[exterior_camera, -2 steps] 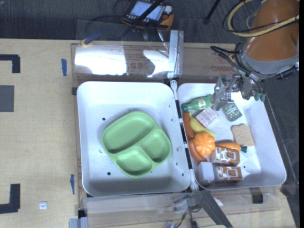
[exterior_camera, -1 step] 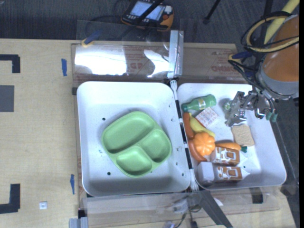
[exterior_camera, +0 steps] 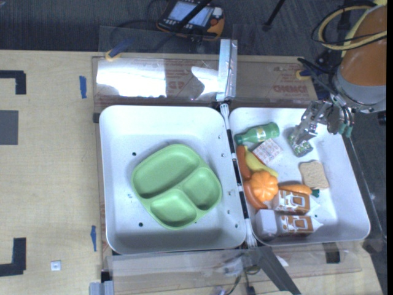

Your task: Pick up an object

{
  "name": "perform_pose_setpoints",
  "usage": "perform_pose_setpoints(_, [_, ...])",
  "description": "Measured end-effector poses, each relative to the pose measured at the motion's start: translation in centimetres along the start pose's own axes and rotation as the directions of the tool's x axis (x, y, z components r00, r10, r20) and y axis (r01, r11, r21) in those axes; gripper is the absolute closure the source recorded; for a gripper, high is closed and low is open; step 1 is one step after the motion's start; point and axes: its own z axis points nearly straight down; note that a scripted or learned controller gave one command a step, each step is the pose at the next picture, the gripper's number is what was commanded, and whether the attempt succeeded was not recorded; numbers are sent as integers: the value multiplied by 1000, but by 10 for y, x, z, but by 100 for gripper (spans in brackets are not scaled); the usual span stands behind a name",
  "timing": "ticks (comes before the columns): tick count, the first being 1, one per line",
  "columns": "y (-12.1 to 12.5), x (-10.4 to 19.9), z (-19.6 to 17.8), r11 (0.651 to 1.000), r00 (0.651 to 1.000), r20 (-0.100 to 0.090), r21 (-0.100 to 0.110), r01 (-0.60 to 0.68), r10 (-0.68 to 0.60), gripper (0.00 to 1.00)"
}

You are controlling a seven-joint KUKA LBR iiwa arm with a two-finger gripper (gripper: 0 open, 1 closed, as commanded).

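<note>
My gripper [exterior_camera: 303, 139] hangs low over the back right part of the right bin [exterior_camera: 350, 183], reaching in from the right. Something small and greenish [exterior_camera: 301, 149] sits right at its tip; whether it is held is unclear. A green bottle [exterior_camera: 258, 133] lies to the gripper's left, with a white packet [exterior_camera: 268, 150] beside it. A slice of bread [exterior_camera: 314, 174] lies just in front of the gripper. Further forward are a yellow banana [exterior_camera: 253, 160], an orange pumpkin [exterior_camera: 263, 187], a carrot [exterior_camera: 297, 188] and two juice cartons [exterior_camera: 291, 212].
The left bin [exterior_camera: 116, 165] holds a green divided plate [exterior_camera: 177, 184]. A raised rim [exterior_camera: 236, 177] separates the two bins. Cardboard and a shiny foil sheet [exterior_camera: 159, 78] stand behind the bins. Cables and a handheld controller [exterior_camera: 189, 16] lie beyond the bench.
</note>
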Motion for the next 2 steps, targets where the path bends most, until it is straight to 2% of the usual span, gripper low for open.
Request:
perform_pose_setpoints(1, [27,93,-28,993,993,-7,0,116,-116,100])
perform_pose_setpoints(2, [28,92,-39,993,993,0,-2,115,-115,100])
